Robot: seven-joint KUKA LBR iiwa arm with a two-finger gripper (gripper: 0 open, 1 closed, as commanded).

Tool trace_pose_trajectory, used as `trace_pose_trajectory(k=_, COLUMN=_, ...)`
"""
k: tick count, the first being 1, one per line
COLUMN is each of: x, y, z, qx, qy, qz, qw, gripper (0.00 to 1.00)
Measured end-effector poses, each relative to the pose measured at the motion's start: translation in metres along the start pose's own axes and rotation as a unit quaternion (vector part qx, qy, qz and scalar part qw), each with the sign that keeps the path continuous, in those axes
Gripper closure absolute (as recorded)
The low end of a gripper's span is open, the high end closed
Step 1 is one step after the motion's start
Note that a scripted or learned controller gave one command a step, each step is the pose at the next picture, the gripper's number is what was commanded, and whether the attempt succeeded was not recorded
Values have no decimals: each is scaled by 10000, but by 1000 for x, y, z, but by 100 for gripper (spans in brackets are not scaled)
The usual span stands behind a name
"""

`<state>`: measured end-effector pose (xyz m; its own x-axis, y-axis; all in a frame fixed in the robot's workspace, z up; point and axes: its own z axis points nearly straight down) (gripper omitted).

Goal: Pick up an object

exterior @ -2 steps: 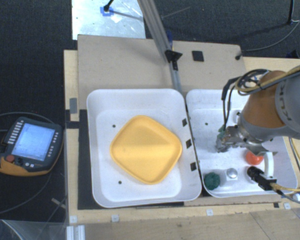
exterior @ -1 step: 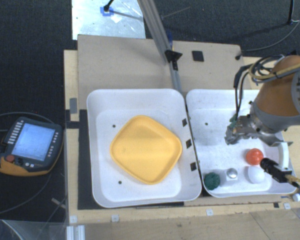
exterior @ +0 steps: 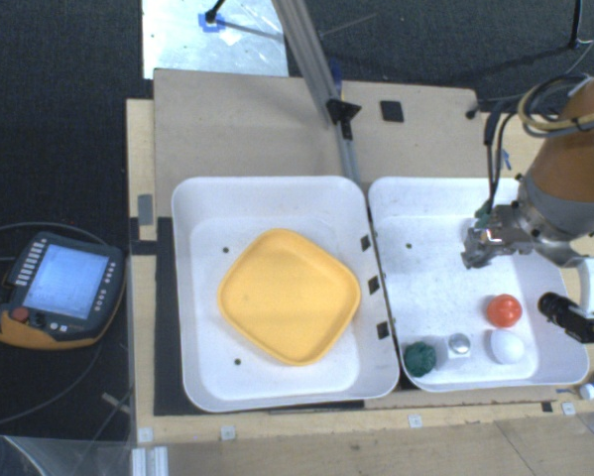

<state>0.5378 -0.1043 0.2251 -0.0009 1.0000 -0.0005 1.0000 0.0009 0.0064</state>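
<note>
Arm [exterior: 570,162]: reaching in from the right, its orange band sitting above the wrist, hanging over the right bin's far right part.
Gripper [exterior: 478,248]: hovering over bare white floor of the right bin; nothing is lying between its fingers, and whether they are apart or together I cannot tell.
Right bin [exterior: 415,266]: holding four small things along its near side.
Orange ball [exterior: 504,310]: lying near-right of the gripper, apart from it.
White ball [exterior: 507,346]: sitting just nearer than the orange ball.
Silver piece [exterior: 459,344]: resting between the white ball and the green ball.
Green ball [exterior: 420,356]: sitting in the near left corner.
Left bin [exterior: 202,296]: carrying a yellow plate [exterior: 290,295] at its middle.
Pendant [exterior: 56,288]: lying on the dark floor, far left of the bins.
</note>
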Motion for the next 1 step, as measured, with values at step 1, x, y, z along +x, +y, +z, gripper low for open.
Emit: trace_pose_trajectory(k=1, x=0, y=1, z=-40, qx=11, qy=1, qz=1, qw=10000, gripper=100)
